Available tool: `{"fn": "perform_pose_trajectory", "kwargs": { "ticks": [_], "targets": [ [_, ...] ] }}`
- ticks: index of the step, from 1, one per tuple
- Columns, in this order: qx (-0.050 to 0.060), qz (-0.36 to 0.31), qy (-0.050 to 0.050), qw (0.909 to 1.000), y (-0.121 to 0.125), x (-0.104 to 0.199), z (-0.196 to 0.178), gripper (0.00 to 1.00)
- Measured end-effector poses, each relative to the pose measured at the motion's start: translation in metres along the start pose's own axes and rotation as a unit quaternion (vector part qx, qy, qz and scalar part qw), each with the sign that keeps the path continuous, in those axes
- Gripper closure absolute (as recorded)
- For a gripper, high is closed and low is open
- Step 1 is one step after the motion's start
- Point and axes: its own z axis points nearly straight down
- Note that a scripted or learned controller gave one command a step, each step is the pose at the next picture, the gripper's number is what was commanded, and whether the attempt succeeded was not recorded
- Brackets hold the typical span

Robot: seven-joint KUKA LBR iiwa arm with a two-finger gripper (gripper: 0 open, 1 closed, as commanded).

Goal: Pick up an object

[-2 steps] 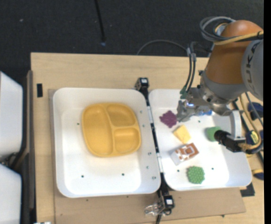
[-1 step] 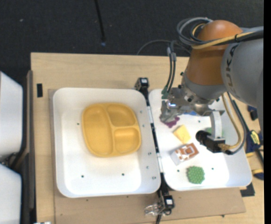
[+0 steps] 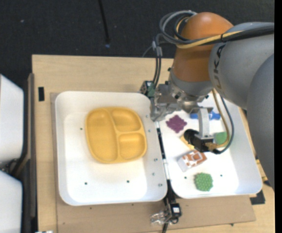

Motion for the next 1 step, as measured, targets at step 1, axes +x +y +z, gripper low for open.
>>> {"fn": "perform_pose_trajectory", "kwargs": {
  "ticks": [1],
  "targets": [
    [0.0, 0.0, 0.0, 1.0, 0.0176, 0.0435, -0.0002, 1.0]
  ]
}}
